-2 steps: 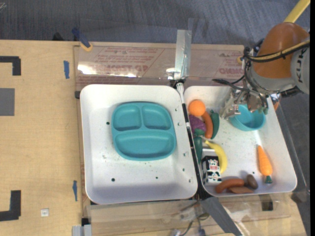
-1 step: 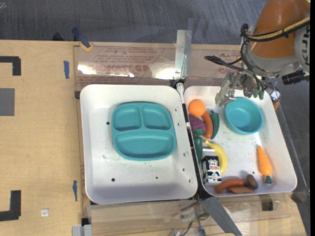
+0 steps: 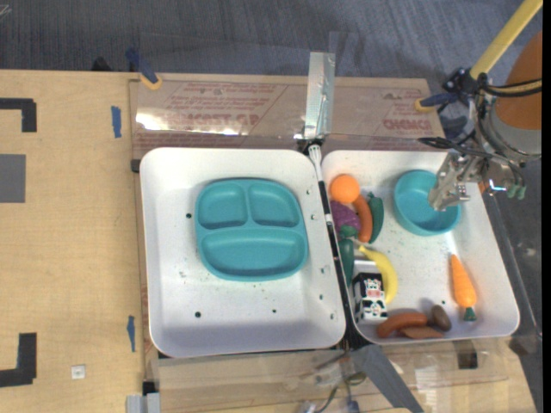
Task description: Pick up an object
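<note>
Here, the gripper [image 3: 448,192] hovers over the teal bowl [image 3: 422,203].

A round teal plastic bowl [image 3: 424,203] sits upright directly beneath the two-finger metal gripper [image 3: 448,193], its far rim under the fingertips. Well to the gripper's left lie a small orange ball-shaped toy fruit [image 3: 344,188], a purple toy vegetable [image 3: 347,218] just below it, and an orange-and-green toy pepper [image 3: 369,217] (these three crowd together). Farther down-left rests a curved yellow toy banana [image 3: 383,271]. Below the gripper lies an orange toy carrot [image 3: 462,285], green tip pointing away from it.
</note>
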Available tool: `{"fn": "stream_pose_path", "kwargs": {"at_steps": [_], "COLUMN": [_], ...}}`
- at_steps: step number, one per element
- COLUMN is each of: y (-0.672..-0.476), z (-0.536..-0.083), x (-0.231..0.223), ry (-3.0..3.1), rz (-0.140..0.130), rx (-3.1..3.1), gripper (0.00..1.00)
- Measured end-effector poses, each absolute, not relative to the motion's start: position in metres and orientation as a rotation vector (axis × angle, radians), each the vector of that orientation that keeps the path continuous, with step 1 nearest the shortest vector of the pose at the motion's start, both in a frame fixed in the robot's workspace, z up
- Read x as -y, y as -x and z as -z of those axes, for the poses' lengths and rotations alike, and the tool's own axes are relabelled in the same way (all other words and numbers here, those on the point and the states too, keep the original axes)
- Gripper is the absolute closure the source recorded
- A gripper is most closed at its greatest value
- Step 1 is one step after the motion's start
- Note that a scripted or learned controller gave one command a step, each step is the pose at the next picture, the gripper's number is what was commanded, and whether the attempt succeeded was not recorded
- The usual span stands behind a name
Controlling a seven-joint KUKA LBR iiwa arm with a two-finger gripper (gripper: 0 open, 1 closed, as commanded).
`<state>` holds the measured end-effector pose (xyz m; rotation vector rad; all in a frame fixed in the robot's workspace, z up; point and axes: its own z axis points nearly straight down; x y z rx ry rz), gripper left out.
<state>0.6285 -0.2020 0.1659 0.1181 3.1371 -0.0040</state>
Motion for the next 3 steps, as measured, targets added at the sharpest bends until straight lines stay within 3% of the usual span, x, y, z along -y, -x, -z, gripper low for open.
{"fn": "stream_pose_path", "kwargs": {"at_steps": [1,2,3], "y": [-0.599,-0.598,-0.575], "z": [-0.1,-0.098,-0.096], "x": [0.214,0.213,0.113], "ry": [0.654,0.654,0.85], "rz": [0.006,0.002,-0.001], "rx": [-3.06,-3.063,-3.014], "gripper": [1.0,0.0,0.0]}}
